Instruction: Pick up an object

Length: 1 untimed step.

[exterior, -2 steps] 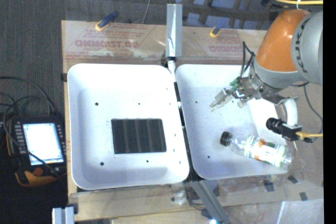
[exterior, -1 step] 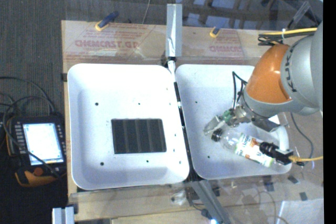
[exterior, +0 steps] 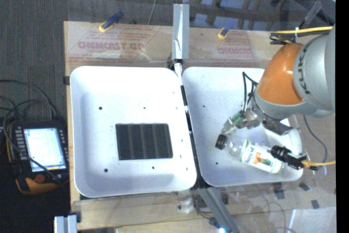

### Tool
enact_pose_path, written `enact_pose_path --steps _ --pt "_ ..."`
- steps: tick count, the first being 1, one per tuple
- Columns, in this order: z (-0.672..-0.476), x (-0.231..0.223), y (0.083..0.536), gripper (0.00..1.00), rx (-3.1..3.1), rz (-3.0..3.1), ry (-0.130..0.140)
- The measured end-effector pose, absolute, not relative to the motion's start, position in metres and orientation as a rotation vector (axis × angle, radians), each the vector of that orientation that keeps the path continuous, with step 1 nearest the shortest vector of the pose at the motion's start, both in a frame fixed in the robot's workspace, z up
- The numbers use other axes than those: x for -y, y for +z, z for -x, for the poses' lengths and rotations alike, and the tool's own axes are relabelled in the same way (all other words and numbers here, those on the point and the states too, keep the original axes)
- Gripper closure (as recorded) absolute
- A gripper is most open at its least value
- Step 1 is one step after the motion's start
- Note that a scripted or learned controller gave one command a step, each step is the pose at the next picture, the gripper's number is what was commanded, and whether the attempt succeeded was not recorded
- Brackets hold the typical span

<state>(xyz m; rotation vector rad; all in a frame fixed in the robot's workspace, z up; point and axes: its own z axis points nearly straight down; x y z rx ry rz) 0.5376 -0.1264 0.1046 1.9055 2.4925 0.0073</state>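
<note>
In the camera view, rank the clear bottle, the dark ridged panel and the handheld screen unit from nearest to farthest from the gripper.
From the gripper:
1. Clear bottle, lying in the right bin just below the gripper.
2. Dark ridged panel, in the middle of the left bin.
3. Handheld screen unit, on the floor beyond the left bin's outer edge.

On your bench, two bins sit side by side: the left bin (exterior: 87, 117) holds a ribbed mat (exterior: 144, 141) near its centre, while in the right bin (exterior: 210, 101) a plastic bottle (exterior: 252, 153) lies on its side along the front edge, the gripper (exterior: 238, 120) just behind it.
</note>
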Motion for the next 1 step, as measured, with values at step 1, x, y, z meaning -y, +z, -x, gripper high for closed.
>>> enact_pose_path --steps 1 --pt "-0.5342 0.1111 0.1706 1.00 -2.447 -1.968 -0.002"
